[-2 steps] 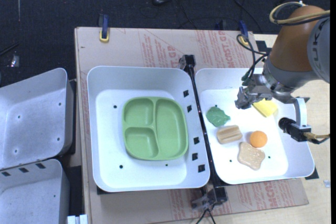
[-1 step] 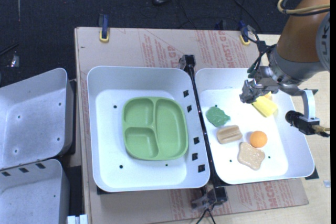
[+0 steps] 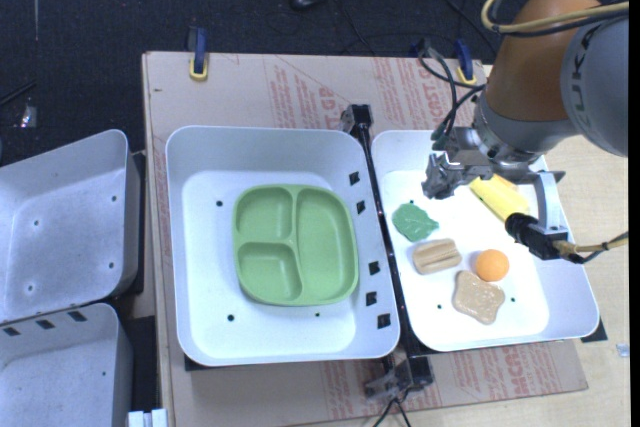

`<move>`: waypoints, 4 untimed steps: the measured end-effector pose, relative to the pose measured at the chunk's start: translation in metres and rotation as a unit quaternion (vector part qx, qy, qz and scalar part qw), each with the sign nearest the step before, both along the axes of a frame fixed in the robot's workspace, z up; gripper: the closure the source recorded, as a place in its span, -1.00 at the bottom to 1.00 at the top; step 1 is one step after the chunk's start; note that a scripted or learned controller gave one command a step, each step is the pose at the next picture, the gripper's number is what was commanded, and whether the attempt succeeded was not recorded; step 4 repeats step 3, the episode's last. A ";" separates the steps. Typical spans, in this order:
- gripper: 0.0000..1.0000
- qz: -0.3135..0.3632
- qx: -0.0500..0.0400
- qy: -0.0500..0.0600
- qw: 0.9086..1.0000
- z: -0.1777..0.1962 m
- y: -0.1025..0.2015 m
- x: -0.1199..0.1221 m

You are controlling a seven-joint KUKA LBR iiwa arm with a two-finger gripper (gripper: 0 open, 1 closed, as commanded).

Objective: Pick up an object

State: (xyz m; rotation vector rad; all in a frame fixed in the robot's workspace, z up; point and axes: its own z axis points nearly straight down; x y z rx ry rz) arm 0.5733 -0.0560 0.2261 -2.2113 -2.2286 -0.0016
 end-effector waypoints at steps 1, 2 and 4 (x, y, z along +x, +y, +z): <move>1.00 0.000 0.000 0.000 1.000 -0.006 0.052 -0.005; 1.00 0.000 0.000 0.001 1.000 -0.013 0.101 -0.023; 1.00 0.000 0.000 0.000 1.000 0.001 0.148 -0.041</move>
